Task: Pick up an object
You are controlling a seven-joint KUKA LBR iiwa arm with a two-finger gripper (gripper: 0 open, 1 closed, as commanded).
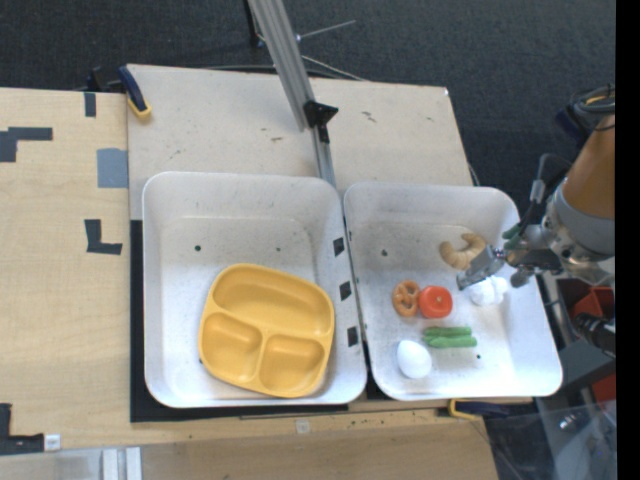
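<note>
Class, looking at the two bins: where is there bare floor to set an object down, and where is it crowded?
Free: the left bin behind the yellow tray, and the right bin's rear-left floor. Crowded: its front right, where pretzel, tomato, green bean, egg and the tool cluster.

Fixed overhead camera, slanted, both bins (150, 268), seemingly mid-distance

Divided tray (267, 329) in left bin (160, 268). In right bin (530, 353): pretzel (406, 297) touching tomato (435, 301), bean pod (449, 337) before them (egg (413, 358) front-left), peanut (461, 251) behind.
</note>
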